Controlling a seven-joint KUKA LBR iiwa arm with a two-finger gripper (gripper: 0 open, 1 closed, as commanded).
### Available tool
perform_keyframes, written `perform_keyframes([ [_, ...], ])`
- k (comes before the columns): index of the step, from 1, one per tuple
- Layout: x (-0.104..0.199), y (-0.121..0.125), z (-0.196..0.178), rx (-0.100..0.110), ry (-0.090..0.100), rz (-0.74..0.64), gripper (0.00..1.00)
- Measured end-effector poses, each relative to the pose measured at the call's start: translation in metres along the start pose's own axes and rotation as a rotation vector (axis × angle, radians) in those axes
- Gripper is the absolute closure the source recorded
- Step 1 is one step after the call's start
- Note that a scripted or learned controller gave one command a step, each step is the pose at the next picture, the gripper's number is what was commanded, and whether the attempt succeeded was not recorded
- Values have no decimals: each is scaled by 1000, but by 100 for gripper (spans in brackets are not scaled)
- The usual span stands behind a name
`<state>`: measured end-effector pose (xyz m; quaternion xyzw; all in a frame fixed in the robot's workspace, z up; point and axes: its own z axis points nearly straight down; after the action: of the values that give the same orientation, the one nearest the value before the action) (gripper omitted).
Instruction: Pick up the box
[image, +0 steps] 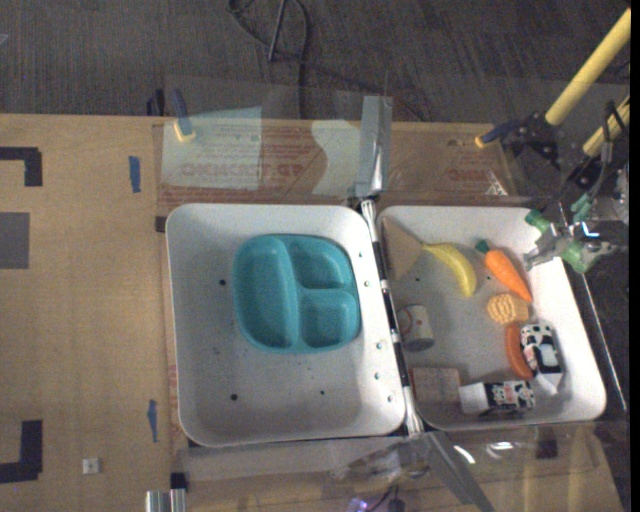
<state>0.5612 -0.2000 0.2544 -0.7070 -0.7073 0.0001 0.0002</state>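
Tan box (436, 381) flat near right bin's front edge

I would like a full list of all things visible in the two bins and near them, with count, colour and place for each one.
left bin: 1, white, left half of bench
right bin: 1, white, beside the left bin
divided plate: 1, teal, middle of left bin
banana: 1, yellow, upper right bin
carrot: 1, orange, right of banana
waffle-like piece: 1, orange-yellow, below carrot
box: 1, tan, lower left of right bin
small roll-like item: 1, tan, above the box
cow-print cartons: 2, black and white, lower right bin
gripper: 1, grey with green parts, over the right bin's upper right edge
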Motion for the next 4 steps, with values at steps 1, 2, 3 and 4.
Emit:
perform_keyframes([
  [1, -24, -71, 48, 2, 2, 233, 0],
  [2, 0, -81, -110, -1, -1, 251, 0],
  [3, 0, -80, -120, -4, -4, 249, 100],
  [4, 1, 1, -181, -2, -2, 416, 100],
])
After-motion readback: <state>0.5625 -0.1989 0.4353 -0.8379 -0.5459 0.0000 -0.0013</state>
